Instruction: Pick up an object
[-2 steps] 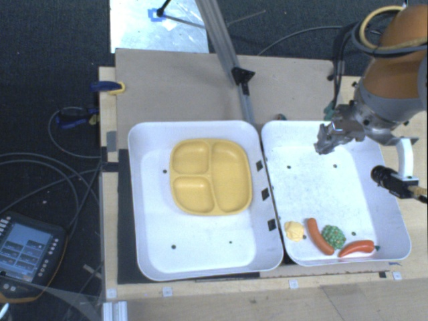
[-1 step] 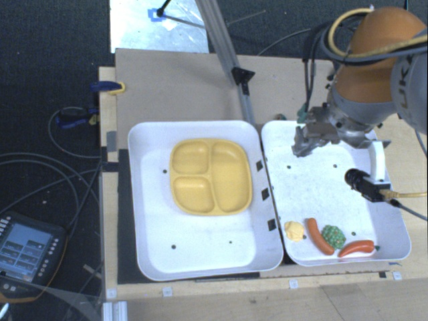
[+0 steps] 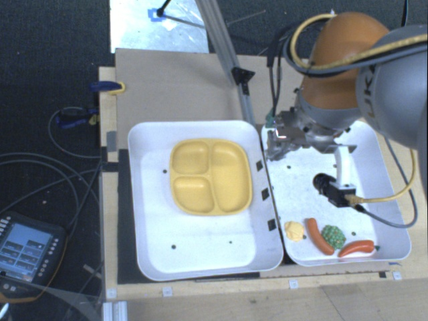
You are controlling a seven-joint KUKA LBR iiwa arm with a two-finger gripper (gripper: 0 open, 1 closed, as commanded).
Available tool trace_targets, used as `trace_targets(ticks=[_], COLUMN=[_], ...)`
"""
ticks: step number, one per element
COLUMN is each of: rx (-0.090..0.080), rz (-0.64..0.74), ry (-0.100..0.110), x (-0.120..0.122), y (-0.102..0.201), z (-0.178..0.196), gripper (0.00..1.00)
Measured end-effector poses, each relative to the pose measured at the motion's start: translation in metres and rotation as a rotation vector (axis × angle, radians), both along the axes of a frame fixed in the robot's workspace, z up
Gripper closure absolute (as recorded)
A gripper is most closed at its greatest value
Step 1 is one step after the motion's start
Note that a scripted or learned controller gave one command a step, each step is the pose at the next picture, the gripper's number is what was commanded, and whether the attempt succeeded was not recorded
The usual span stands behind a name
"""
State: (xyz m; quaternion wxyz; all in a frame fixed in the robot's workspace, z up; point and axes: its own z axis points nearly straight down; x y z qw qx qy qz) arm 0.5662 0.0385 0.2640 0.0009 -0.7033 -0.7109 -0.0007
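Food (image 3: 326,237) lies clustered in the right bin's (image 3: 394,199) near corner, well apart from your claw (image 3: 275,141) hovering at the far left edge, its state I cannot tell, so a descent here risks grabbing nothing.

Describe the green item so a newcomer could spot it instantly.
Find the right-hand shallow white bin. Along its near edge lies a row of toy foods; the bumpy green broccoli-like piece sits between two orange-red sausages, the row's sole green thing.

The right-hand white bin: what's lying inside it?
Along the near edge of the right bin lie a pale yellow piece, an orange sausage, a green lump and a red sausage. The arm covers the far end.
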Motion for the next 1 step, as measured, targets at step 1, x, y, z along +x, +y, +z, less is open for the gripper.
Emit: trace_targets(ticks=[1], rx=[0.000], rz=[0.001], ry=[-0.003], x=[0.0114], y=[0.0518], z=[0.0013], gripper=[1.00])
